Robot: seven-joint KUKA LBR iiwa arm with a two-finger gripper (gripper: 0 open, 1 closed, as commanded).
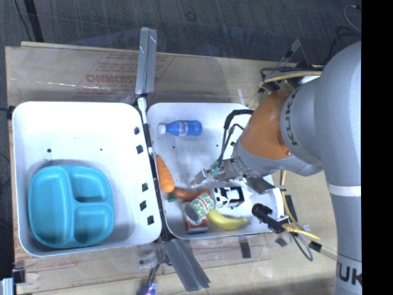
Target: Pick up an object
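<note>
The right bin (pixel 184 112) holds several objects. A blue plastic bottle (pixel 180 128) lies on its side near the far wall. An orange carrot (pixel 164 174) lies along the left wall, with a short orange-red piece (pixel 184 194) just below it. At the near edge are a green and white can (pixel 198 211), a yellow banana (pixel 227 221) and a black-and-white patterned object (pixel 228 196). My gripper (pixel 209 174) reaches in from the right and hangs low over the bin's middle, just above the can and the patterned object. Nothing is visibly held in it.
The left bin (pixel 37 121) holds a light blue sectioned tray (pixel 72 206) in its near half. A grey metal bar (pixel 145 66) stands at the divider between the bins. The arm's orange band (pixel 267 131) and grey body cover the right bin's right side.
</note>
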